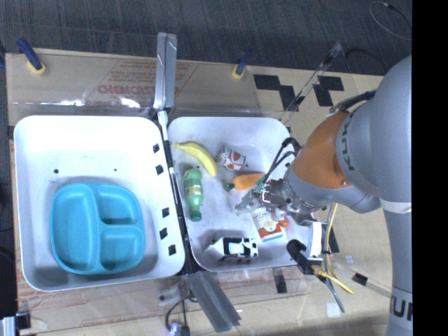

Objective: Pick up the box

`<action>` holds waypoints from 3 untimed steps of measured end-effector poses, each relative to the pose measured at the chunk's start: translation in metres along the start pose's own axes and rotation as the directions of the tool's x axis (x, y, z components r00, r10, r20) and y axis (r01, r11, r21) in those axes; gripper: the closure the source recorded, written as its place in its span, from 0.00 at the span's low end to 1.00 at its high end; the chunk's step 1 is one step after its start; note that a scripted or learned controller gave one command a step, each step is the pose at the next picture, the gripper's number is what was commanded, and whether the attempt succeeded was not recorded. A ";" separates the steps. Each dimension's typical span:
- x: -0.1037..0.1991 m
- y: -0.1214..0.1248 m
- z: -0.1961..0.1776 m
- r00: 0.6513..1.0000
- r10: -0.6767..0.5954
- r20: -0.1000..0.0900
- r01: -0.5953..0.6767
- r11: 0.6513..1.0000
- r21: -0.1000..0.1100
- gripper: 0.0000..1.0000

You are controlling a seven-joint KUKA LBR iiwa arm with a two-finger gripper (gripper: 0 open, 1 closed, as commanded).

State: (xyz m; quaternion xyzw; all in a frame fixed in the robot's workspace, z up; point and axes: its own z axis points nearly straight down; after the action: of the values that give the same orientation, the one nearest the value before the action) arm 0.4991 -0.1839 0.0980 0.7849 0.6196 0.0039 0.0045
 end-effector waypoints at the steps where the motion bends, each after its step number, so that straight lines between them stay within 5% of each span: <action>1: -0.002 0.001 -0.011 1.000 -0.002 0.004 0.002 1.000 -0.002 1.00; 2: -0.002 0.001 -0.011 1.000 -0.003 0.004 0.003 1.000 -0.002 0.00; 3: -0.001 0.001 -0.020 1.000 -0.007 0.003 0.007 1.000 0.000 1.00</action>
State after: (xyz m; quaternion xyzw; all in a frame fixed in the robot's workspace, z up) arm 0.4997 -0.1854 0.1183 0.7828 0.6223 0.0026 0.0057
